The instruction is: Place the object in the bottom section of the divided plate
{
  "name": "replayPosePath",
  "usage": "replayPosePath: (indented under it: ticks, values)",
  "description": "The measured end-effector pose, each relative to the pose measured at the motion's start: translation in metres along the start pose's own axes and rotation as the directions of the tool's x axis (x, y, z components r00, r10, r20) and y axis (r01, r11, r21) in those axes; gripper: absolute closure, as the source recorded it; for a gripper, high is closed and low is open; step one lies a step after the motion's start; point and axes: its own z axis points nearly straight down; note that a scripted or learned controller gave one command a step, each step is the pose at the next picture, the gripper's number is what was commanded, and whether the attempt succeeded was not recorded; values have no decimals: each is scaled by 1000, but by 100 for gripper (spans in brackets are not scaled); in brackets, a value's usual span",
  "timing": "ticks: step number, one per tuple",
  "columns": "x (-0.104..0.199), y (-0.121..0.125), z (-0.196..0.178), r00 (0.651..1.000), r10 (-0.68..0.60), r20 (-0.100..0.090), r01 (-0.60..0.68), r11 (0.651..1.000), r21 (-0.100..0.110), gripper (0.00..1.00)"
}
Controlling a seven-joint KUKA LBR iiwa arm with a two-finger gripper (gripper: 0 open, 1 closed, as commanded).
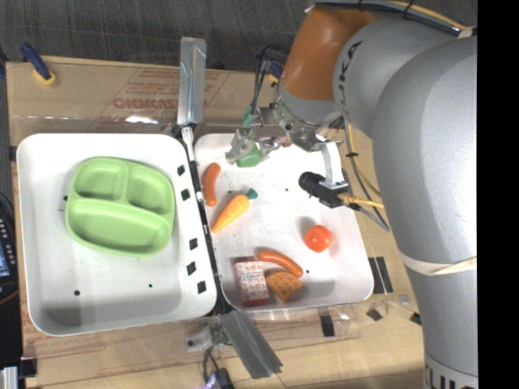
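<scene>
Brown cardboard covers the bench under two shallow white bins, and a dark floor lies behind them. From above, the left bin point(40, 298) holds one green divided plate point(122, 205) with three sections: two small ones at the far side and one long section near the lower edge of the view. The right bin point(357, 278) holds the food toys: one carrot point(231, 211), two orange sausages point(211, 182) point(280, 261), one tomato point(318, 237), one waffle piece point(285, 285) and one small printed box point(250, 281).

The gripper point(246, 150) is at the far left corner of the right bin, and a small green object point(250, 158) sits at its tips. It seems that the fingers are closed on this green object, but the mechanism hides part of the contact, so the hold is not certain.

The step in hand is probably to carry this object to the plate. To do it well, the arm should lift straight up first, high enough to pass the metal divider point(192, 87) between the bins. Then it should travel left and toward the near side, until the object hangs over the long bottom section, not over the two small sections. It should go down low before opening, because a small light piece may bounce out of the plate.
</scene>
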Motion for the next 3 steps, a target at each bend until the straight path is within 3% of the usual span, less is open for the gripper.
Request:
replayPosePath:
  ticks: [1,2,3]
  values:
    - [77,-53,21,985,172,1,-172,985,6,100]
    - [132,-57,21,984,175,2,-175,984,7,100]
    - [131,-57,21,984,176,1,-176,984,6,0]
